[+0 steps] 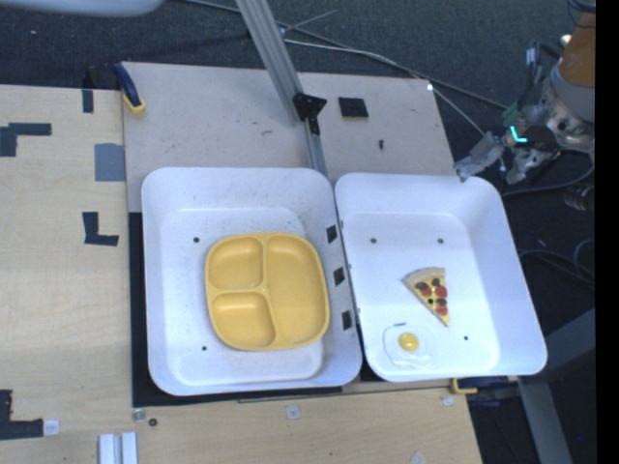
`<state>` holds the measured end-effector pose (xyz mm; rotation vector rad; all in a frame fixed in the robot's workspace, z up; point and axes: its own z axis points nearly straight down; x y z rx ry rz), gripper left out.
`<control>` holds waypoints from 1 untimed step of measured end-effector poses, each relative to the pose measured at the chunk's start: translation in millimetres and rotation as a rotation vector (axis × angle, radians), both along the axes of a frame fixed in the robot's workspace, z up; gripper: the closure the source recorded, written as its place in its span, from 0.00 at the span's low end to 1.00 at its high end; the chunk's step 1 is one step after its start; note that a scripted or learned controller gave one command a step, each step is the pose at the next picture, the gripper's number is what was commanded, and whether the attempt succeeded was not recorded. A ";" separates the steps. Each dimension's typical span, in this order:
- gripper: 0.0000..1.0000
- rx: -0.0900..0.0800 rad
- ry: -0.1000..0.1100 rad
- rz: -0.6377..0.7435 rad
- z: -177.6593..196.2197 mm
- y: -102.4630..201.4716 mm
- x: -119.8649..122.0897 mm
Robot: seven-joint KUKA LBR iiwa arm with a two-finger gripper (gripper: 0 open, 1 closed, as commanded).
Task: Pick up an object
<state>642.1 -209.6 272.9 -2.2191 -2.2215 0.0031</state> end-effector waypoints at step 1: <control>0.00 -0.001 -0.002 0.000 0.7 0.0 0.3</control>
